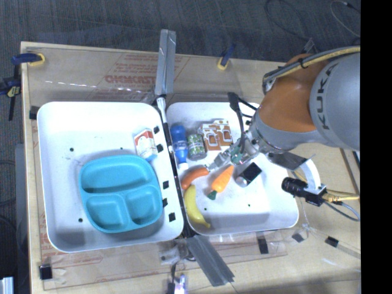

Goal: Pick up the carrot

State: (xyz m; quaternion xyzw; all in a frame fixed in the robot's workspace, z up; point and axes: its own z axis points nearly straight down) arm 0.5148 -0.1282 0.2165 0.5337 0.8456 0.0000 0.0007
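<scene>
Carrot point(222, 179) first — it lies in the right bin point(282, 216), about the middle of its floor. It is slanted, with its green stub toward the near left and its orange end pointing far right, up to my gripper.

Starting at the left, the left bin point(61, 139) holds a blue divided tray point(119, 192) with three compartments, set on the near half of the floor. A small red-and-white carton point(144, 143) stands beyond the tray's far right corner, close to the wall shared by the two bins.

Across that wall, a blue bottle point(178, 141) lies along the left side of the right bin. Nearer, a red-orange piece of play food point(194, 175) sits just left of the carrot, and a banana point(195, 208) curves along the near left corner. Right of the bottle is a green can point(196, 146), then a brown-and-white packet point(215, 135) at the far wall.

My gripper point(234, 158) is low over the bin, right at the carrot's orange end. Whether it is set wide or narrow, or touches the carrot at all, I cannot tell — the view is too cluttered there. My arm point(306, 103) reaches in from the right.
</scene>
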